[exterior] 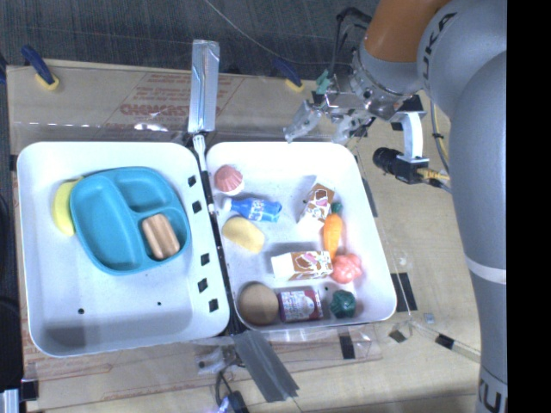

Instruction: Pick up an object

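The right bin (366, 222) holds several small items: a pink shell-shaped piece (228, 178), a blue bottle (256, 209), a yellow lemon (243, 234), a brown-and-white carton (318, 203), an orange carrot (332, 233), a flat snack box (302, 265), a pink peach (346, 268), a brown ball (256, 304), a red can (300, 305) and a dark green piece (343, 303). My gripper (323, 126) hangs above the bin's far rim, behind the carton. It is open, its pale fingers spread with nothing between them.
The left bin (34, 256) holds a blue divided tray (120, 205) with a brown bread roll (160, 236) in one compartment, and a yellow banana (62, 206) beside it. A metal post (204, 84) stands behind the divider between the bins. My arm covers the right side.
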### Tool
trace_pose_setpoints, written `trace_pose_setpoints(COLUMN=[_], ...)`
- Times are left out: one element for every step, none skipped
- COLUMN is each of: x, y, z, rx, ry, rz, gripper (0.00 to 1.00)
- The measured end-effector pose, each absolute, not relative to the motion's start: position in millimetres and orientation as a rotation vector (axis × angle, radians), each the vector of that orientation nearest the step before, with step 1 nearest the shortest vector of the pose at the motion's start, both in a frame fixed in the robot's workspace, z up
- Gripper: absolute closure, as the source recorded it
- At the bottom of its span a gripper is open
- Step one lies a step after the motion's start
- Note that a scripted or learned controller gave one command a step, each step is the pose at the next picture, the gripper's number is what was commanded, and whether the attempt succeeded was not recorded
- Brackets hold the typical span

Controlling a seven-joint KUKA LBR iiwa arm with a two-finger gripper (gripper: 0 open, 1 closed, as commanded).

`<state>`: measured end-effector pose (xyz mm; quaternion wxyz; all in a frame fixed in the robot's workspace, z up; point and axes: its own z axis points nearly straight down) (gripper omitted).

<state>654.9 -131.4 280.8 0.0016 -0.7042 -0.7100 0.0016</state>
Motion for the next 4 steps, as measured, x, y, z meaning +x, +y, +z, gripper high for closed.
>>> trace_pose_setpoints(x=[571.4,638.9,643.9,621.2], y=[-124.2,-104.3,-69.5,-92.0], z=[173.1,89.1,197.3,100.4], rx=[-2.109,-2.200,-2.210,-2.019], ry=[-2.316,-2.235,-2.241,-2.396], rz=[0.011,0.011,-0.009,0.009], gripper=[0.00,0.00,0.00,0.00])
